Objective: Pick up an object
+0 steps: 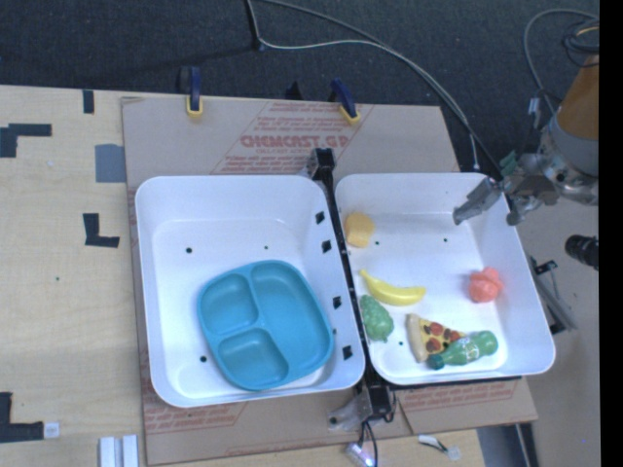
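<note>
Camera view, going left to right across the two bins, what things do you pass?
Blue tray → yellow ball → banana → green bottle → pink toy, with the gripper above the right bin's far right corner.

Desk (58, 290): light wood top, dark tape marks scattered at left. Brown cardboard sheet (282, 139) with red print lies flat on it, held at the far edge by two blue-and-yellow clamps (195, 95). On the sheet, two shallow white bins side by side, touching: left bin (165, 212), right bin (531, 290).
</note>
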Tool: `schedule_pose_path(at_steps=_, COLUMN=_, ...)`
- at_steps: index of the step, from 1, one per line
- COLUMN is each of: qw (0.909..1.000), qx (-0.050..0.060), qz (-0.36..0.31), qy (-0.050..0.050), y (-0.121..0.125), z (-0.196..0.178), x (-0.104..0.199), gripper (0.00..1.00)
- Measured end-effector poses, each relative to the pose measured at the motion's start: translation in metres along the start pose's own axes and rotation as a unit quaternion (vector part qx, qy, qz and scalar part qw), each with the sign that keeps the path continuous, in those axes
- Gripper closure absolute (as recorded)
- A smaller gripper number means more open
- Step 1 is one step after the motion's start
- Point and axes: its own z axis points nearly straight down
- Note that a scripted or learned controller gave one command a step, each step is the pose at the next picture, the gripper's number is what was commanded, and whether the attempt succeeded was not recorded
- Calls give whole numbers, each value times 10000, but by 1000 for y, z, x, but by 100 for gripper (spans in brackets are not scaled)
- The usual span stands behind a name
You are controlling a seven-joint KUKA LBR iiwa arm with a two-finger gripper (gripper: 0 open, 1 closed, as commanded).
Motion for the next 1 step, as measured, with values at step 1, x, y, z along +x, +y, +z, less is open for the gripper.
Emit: schedule_pose_path(at_steps=1, qw=10000, qx=18, qz=-4, qy=4, y=1, z=44, x=6, gripper=0)
